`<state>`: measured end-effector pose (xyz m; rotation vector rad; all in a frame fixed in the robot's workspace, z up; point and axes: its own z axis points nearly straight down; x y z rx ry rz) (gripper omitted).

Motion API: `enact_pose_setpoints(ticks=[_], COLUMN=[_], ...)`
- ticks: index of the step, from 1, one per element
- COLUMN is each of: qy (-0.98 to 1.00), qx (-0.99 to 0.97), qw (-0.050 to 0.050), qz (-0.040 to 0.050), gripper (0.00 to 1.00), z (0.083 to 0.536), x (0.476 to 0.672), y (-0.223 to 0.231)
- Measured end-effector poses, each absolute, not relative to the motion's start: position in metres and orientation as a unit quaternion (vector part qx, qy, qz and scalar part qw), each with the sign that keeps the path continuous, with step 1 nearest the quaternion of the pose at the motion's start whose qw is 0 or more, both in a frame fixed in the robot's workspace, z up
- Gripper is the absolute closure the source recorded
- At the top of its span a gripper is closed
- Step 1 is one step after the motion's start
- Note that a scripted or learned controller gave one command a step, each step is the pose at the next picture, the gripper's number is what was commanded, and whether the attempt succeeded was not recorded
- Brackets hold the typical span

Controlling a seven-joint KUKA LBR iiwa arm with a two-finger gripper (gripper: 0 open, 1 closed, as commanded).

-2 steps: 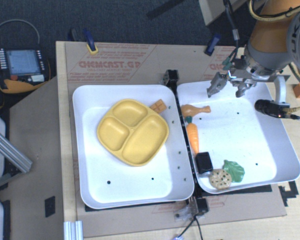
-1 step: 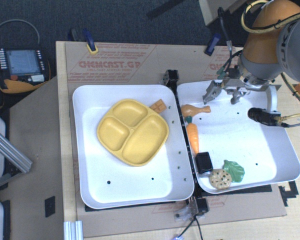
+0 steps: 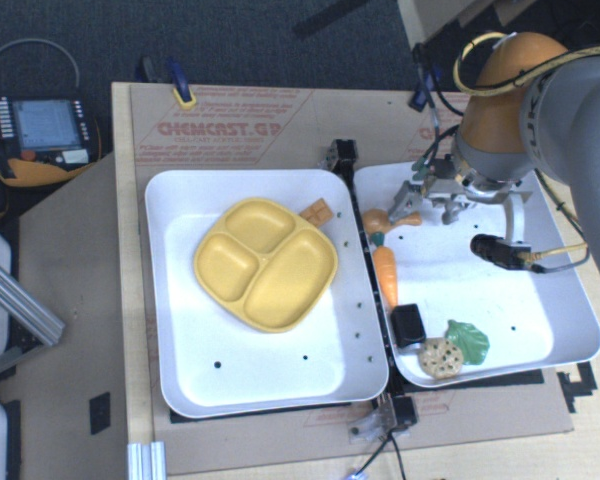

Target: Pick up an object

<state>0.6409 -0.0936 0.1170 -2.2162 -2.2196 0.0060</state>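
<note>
Two white bins sit on a brown board (image 3: 230,118). The gripper (image 3: 428,203) hangs in the right bin (image 3: 560,308), fingers spread, gripping nothing; the carrot (image 3: 384,275) lies just below-left, bare floor right.

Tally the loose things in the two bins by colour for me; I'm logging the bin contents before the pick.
Yellow: 1, the divided plate in the left bin.
Orange or tan: 4, the wooden block, the carrot, the small orange piece and the cookie.
Black: 1, the black block.
Green: 1, the leafy toy.
Total: 7.
</note>
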Motion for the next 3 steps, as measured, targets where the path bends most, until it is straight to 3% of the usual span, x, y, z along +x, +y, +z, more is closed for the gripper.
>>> enact_pose_setpoints(ticks=[1,3], qy=[-0.707,-0.707], qx=[-0.707,-0.707], qw=[-0.001,-0.002], qz=[-0.0002,-0.0013], gripper=[1.0,1.0], z=[0.132,0.23], x=[0.642,0.642], y=[-0.094,-0.101])
